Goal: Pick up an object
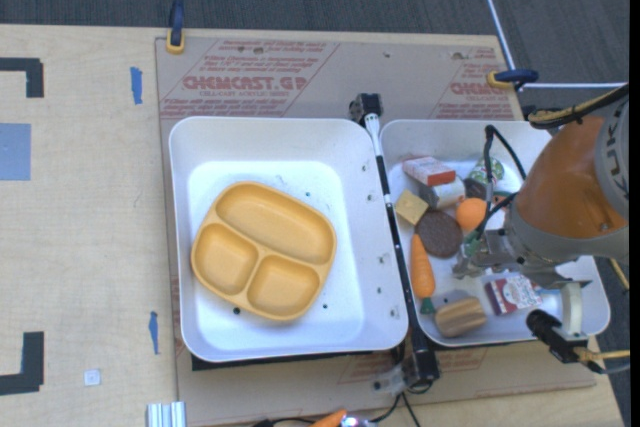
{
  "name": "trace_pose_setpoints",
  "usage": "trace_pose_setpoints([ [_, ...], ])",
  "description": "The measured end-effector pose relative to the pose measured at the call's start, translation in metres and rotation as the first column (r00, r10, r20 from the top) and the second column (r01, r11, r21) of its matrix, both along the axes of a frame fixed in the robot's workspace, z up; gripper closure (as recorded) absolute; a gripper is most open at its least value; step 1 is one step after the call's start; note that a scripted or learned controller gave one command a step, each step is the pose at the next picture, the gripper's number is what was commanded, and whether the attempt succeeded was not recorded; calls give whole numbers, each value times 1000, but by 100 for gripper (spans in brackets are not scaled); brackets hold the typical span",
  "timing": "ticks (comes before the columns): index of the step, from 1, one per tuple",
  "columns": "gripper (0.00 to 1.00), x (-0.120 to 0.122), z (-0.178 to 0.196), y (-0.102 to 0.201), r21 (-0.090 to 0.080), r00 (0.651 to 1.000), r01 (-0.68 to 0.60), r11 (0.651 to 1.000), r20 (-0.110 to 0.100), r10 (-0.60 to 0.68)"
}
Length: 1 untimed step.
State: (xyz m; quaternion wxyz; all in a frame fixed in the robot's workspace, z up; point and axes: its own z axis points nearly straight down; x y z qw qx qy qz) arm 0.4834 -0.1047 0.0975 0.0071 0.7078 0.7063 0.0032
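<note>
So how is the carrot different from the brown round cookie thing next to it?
The carrot is long, thin and orange, while the cookie is round, flat and dark brown. The carrot lies along the right bin's left wall, and the cookie sits farther in, toward the middle. The carrot is longer and the cookie is wider. Both lie flat in the right bin, close beside each other.

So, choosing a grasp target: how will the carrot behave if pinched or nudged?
The carrot looks smooth and glossy, probably rigid toy plastic, so likely light and somewhat slippery. Its tapered, rounded body could roll sideways if nudged. It lies close to the right bin's left wall, so a finger may struggle to fit there.
</note>
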Motion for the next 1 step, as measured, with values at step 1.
trace_pose_setpoints([
  [1,100,-3,88,78,7,1000,-4,1000,-12,4],
])
